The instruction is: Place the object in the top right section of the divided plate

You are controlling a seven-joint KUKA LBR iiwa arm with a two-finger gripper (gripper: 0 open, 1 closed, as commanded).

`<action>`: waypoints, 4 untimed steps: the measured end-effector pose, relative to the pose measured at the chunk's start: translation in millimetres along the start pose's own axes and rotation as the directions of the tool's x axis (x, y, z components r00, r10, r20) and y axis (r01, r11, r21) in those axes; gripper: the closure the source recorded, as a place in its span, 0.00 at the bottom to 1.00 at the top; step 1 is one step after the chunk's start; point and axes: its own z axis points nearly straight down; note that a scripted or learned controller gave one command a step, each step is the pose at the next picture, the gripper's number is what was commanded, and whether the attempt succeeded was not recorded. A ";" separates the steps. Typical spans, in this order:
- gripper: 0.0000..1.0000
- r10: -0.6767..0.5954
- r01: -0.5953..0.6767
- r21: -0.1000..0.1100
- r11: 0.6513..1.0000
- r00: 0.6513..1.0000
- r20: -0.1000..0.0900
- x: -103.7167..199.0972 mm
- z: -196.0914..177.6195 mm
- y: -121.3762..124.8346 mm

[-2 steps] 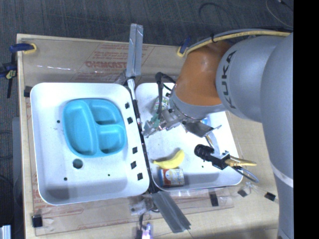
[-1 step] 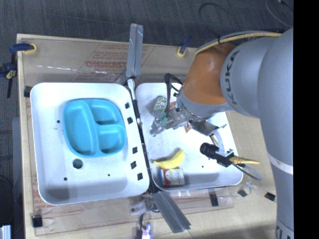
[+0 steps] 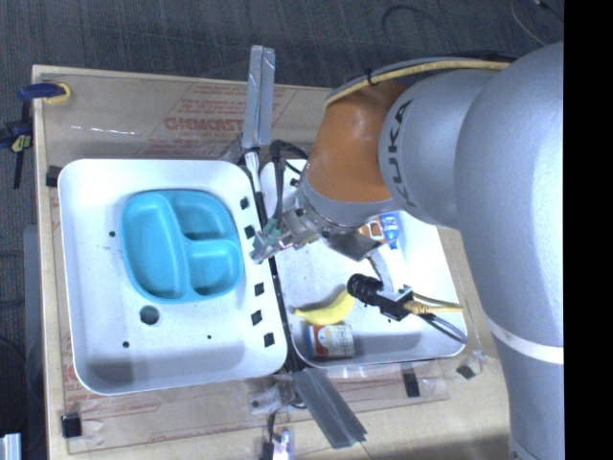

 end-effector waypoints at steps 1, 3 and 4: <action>1.00 -0.410 0.410 0.000 0.912 0.912 0.001 44.6 0.0 10.9; 1.00 -0.063 0.063 0.001 0.998 0.998 0.002 168.5 27.4 0.1; 1.00 -0.268 0.268 -0.006 0.963 0.963 0.006 44.0 -64.4 -47.6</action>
